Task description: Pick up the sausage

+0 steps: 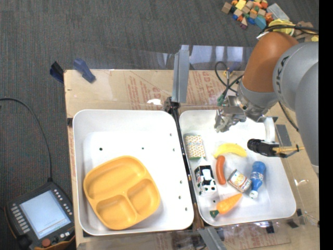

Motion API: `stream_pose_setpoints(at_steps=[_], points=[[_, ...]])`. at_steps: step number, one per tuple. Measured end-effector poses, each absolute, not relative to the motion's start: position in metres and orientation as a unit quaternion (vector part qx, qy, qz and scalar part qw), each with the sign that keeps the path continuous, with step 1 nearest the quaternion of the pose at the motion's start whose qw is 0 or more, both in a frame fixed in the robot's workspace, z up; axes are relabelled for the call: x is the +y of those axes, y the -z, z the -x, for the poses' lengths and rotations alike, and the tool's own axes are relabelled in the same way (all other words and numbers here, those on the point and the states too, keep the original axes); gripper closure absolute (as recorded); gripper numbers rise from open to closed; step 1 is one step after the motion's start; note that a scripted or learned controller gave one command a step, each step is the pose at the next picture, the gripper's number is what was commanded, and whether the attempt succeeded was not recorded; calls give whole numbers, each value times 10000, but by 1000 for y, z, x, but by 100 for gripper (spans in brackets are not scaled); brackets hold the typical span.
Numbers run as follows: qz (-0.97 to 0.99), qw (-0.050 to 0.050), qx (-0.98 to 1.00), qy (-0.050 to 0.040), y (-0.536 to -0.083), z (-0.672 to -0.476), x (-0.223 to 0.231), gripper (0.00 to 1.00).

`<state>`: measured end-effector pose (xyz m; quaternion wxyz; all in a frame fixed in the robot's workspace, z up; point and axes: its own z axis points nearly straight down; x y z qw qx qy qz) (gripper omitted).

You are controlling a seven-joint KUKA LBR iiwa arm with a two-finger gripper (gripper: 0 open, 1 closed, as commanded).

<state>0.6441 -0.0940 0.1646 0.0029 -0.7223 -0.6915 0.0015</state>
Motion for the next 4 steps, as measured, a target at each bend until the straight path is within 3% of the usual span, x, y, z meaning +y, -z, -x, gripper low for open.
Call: stream_pose_setpoints(at_steps=[1, 2, 3, 4], points=[[6534, 20, -7570, -10, -186, -609, -36, 100], [5116, 8, -8592, -2, -228, -602, 3, 100], [2962, -4, -9551, 8, -187, -644, -11, 100], [8, 2, -10000, 14, -187, -609, -61, 100]])
